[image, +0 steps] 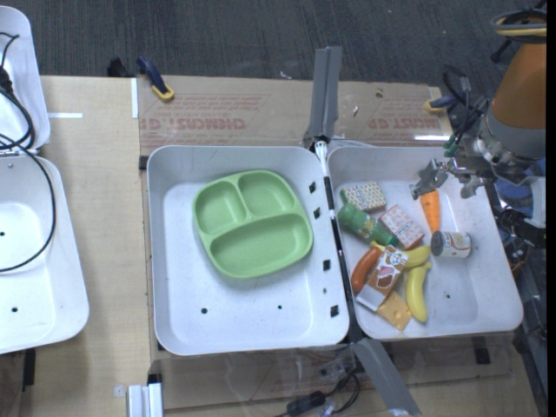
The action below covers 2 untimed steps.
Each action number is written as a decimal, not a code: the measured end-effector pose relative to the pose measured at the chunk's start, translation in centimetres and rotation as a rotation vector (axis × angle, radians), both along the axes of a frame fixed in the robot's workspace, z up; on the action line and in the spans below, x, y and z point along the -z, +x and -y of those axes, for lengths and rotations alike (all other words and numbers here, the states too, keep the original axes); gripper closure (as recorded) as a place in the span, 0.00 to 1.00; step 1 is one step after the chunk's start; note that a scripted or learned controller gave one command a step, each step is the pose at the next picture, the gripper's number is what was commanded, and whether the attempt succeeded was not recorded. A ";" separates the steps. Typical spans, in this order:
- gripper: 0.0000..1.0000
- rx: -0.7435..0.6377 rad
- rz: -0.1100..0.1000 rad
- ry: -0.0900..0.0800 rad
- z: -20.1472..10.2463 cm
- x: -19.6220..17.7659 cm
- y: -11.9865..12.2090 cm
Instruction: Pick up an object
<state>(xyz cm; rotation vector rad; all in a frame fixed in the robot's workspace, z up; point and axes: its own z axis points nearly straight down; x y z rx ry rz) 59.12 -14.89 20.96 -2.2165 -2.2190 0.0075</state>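
My gripper (450, 177) hangs over the upper right part of the right bin (486, 315), below the arm's orange band (524, 85). An orange carrot (430, 214) lies just below and left of it, and I cannot tell if they touch. A small can (452, 244) lies on its side a little nearer the front. Left of these sit a green bottle (365, 224), a chequered sponge-like block (365, 196), a red and white packet (402, 224), a banana (419, 287), a brown carton (385, 278), an orange-red vegetable (364, 269) and a yellow wedge (395, 311).
A green divided plate (252, 224) lies in the left bin (174, 320). A grey divider post (325, 94) stands between the bins at the back. White equipment with black cables (26, 233) sits at the far left. Blue and yellow clamps (155, 78) hold the cardboard backing.
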 end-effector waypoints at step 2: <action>1.00 -0.056 0.010 0.002 2.5 10.8 2.4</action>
